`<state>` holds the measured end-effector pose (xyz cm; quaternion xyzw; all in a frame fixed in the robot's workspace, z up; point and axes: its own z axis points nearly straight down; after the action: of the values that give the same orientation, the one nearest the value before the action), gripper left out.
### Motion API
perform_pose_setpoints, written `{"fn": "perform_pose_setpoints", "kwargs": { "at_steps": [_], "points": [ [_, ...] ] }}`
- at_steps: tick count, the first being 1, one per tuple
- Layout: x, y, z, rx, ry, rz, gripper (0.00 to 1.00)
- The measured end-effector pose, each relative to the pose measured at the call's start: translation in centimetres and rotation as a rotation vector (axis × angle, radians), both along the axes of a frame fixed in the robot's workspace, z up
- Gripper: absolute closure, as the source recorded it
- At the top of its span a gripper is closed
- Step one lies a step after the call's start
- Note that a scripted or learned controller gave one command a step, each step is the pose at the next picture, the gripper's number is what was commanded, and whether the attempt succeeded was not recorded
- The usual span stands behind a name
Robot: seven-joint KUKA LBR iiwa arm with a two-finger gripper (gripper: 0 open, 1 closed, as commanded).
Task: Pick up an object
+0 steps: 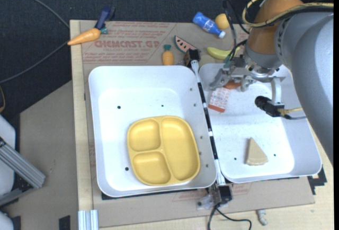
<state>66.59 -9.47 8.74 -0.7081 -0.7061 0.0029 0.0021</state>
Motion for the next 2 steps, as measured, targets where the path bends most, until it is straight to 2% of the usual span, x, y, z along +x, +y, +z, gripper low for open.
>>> {"fn": "perform_pose_setpoints", "kwargs": {
  "at_steps": [2],
  "points": [
    [0.02,-0.14,-0.02,0.001,0.0,0.002,0.0]
  ]
}}
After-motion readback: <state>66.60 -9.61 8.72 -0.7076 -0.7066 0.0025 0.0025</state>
